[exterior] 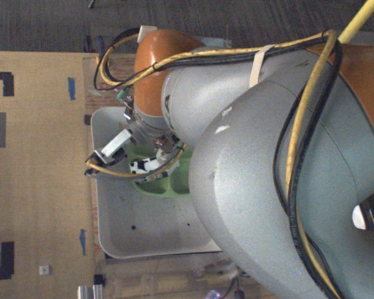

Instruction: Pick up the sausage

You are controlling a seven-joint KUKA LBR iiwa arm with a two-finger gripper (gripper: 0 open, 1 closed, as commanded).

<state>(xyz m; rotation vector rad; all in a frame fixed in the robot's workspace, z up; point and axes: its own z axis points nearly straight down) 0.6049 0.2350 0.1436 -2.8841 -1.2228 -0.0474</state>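
My gripper hangs low in the white bin, below the orange wrist band. It sits right over a light green dish-like object in the middle of the bin. A small black-and-white piece shows at the gripper's tip, just above the green object's near rim. The big grey arm hides the bin's right part and whatever lies there.
The arm covers the right half of the view, with yellow and black cables looping along it. A wooden bench top with black corner marks and blue tape strips lies to the left of the bin. The bin's lower floor shows bare grey.
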